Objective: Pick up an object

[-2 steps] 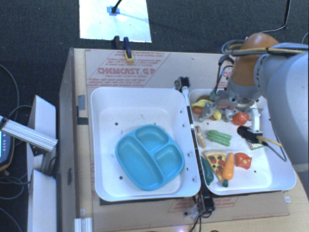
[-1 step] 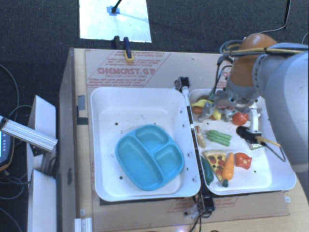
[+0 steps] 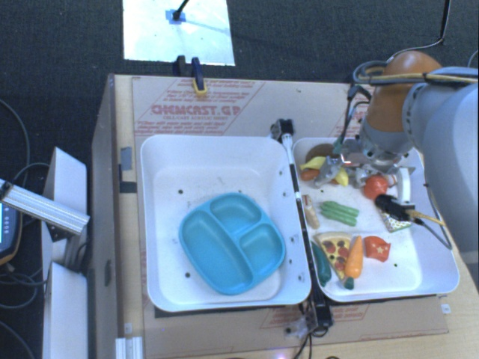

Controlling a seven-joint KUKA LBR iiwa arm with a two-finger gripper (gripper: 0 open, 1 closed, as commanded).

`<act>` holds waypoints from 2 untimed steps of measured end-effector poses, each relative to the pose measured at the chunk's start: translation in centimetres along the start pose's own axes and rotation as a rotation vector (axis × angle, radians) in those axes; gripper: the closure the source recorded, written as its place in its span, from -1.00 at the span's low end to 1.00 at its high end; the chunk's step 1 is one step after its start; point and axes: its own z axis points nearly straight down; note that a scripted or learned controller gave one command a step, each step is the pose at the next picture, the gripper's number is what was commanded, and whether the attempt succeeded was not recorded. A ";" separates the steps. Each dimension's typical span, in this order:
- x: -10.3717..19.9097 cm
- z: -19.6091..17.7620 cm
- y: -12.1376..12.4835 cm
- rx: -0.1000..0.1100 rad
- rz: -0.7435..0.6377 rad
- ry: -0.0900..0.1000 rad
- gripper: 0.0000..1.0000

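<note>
Beside the blue plate (image 3: 232, 241), in the right bin (image 3: 438, 275), the gripper (image 3: 346, 163) hangs low over a small heap of toy food at the far corner. A yellow piece (image 3: 341, 176), maybe a banana, lies directly below it, with its long axis running roughly toward the plate. I cannot tell how the gripper is set. The green beans (image 3: 338, 212) lie nearer the plate, pointing across the bin, and the arm would need to descend only a little.

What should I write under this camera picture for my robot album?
Robot gripper reaching into the right bin of toy food, beside a blue plate in the left bin.
</note>
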 end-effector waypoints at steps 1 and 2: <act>-0.2 -0.9 -0.2 0.006 -0.001 -0.003 1.00; 5.7 -12.3 -4.0 -0.066 -0.012 -0.017 1.00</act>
